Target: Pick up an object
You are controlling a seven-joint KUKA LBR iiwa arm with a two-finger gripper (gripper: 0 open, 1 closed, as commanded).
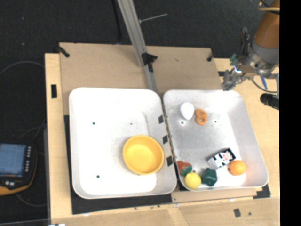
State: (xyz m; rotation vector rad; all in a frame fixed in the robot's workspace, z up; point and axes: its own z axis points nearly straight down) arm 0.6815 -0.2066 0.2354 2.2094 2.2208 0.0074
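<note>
Gripper [229, 83] is seen just outside the right bin's [244, 108] far right corner, above the bench; its state cannot be told. Within that bin are found a white egg-shaped object [186, 110], orange pretzel-like ring [201, 117], orange ball [237, 167], yellow ball [192, 180]. A yellow bowl [143, 154] sits in the left bin [94, 107].

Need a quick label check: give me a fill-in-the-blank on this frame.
1. The yellow bowl sits in the ____ bin.
2. The claw hovers over the right bin's ____ corner.
3. The pretzel lies just right of the ____ egg-shaped object.

Missing: left; far right; white
</note>
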